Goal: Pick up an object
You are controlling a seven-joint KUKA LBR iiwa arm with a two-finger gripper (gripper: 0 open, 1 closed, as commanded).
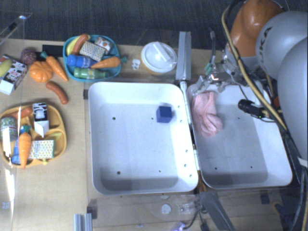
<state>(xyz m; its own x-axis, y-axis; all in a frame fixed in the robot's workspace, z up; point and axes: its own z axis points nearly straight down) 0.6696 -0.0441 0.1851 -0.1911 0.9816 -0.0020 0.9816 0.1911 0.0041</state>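
Two bins | blue cube [164,113] left; pink cloth [207,113] right | end effector [208,82] clamped on cloth

Light is even and moderately bright, falling from above. The left bin [139,138] shows a soft grey shadow along its near wall, and the right bin [245,158] has the same along its near edge. The blue cube [164,113] casts only a faint, short shadow. The white lid [159,57] is nearly blown out. A pale glare streak crosses the bench [72,177] at the lower left. The arm [284,47] looks soft and out of focus. Detail overall is slightly grainy.
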